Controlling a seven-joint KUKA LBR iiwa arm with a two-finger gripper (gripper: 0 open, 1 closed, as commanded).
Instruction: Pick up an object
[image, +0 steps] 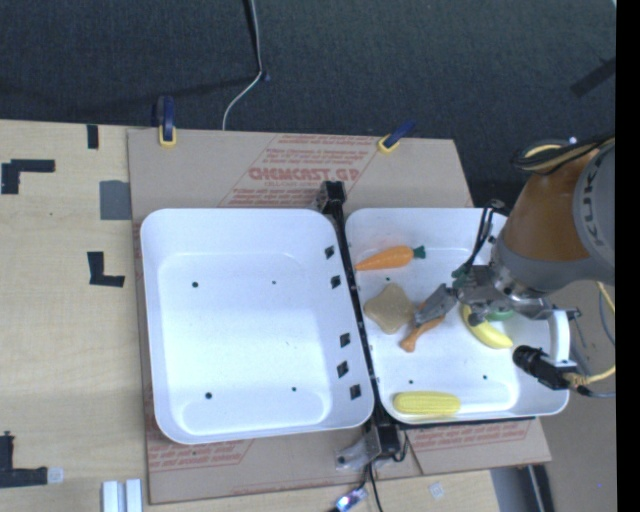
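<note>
Below us, a cardboard sheet (300, 170) clamped to a wooden bench (60, 300) carries two white bins: the left bin (240, 320) and the right bin (440, 225), with dark carpet beyond. Our gripper (437, 305) sits low in the right bin, its fingers touching a small orange carrot piece (418, 334); whether they grip it we cannot tell. Nearby lie a carrot (386, 258), a tan sponge (389, 308), a banana (488, 333) and corn (427, 404). Our arm (555, 225) reaches in from the right.
</note>
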